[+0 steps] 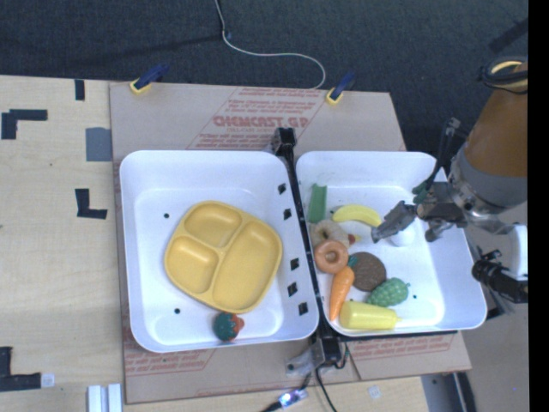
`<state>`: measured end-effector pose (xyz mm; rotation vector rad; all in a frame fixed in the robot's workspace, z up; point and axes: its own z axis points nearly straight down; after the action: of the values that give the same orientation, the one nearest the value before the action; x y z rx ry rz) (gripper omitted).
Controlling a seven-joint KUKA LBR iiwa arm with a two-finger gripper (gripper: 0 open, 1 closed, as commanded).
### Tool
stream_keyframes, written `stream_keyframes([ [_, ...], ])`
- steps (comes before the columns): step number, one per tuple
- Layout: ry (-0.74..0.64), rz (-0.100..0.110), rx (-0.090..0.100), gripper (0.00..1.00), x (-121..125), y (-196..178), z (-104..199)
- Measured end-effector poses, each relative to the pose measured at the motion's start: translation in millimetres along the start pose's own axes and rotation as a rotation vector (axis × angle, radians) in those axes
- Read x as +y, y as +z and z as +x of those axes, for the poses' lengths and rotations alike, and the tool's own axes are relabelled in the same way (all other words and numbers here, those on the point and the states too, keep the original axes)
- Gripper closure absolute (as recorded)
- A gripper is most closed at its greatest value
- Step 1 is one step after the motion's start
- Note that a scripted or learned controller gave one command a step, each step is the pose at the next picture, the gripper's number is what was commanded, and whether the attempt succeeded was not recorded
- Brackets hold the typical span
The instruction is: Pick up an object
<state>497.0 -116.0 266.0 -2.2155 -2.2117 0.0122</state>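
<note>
Banana (357, 215) beside jaws (412, 222)

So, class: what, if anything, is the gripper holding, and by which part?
Nothing: the gripper hangs open above the right bin, beside the banana, with nothing between its jaws.

Red "CHEMCAST GP" print on the cardboard sheet (257, 118) (smaller lines beneath it illegible)

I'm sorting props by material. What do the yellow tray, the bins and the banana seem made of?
Yellow tray: looks like moulded plastic, matte to satin, with smooth rounded compartments in one even colour.
Bins: probably thin formed plastic, white, with rounded corners and soft sheen.
Banana: likely toy plastic or rubber, uniformly yellow and smooth; too small to tell which.
</note>
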Motion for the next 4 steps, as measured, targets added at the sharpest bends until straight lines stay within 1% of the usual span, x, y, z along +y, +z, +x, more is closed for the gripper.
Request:
stream_keyframes([
  [1, -0.003, -0.012, -0.002, 0.00, 2, -6, 0],
  [2, -0.002, -0.007, -0.002, 0.00, 2, 38, -2],
  [3, -0.003, -0.006, -0.001, 0.00, -8, 93, 3],
  [4, -0.003, -0.006, 0.000, 0.00, -6, 145, 14],
])
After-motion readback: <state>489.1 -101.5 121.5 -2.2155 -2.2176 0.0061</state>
